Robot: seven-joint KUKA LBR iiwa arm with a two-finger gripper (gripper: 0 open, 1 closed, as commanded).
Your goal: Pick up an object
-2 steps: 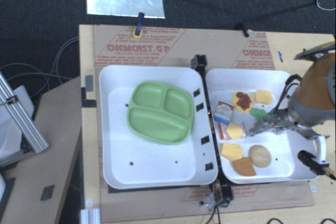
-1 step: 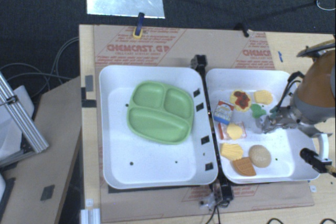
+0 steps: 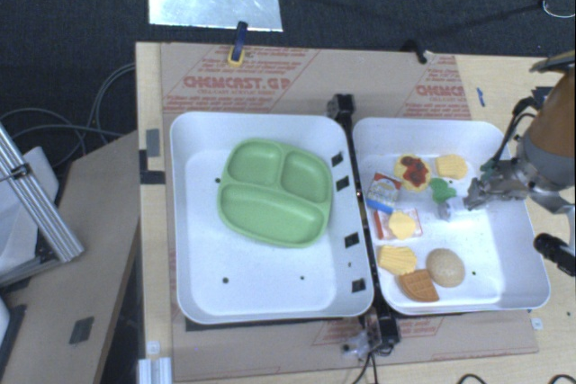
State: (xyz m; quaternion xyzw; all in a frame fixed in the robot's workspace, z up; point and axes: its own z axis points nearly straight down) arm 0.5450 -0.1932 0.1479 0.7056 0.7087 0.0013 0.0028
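Note:
The right bin (image 3: 517, 283) holds several toy food pieces. A round piece with a red topping (image 3: 414, 171) and a yellow piece (image 3: 452, 166) lie at the back. A small green piece (image 3: 441, 189) lies between them and my gripper (image 3: 470, 196), which hangs low over the bin's middle right, just right of the green piece. A red and white packet (image 3: 384, 191) and a yellow slice (image 3: 402, 225) lie by the left wall. Near the front are a yellow wedge (image 3: 397, 260), a beige bun (image 3: 445, 266) and an orange-brown piece (image 3: 418, 285).
The left bin (image 3: 202, 283) holds a green divided plate (image 3: 274, 192). A black divider (image 3: 353, 193) runs between the bins. The arm (image 3: 549, 148) enters from the right over the right bin's wall. Cables cross the floor behind the bench.

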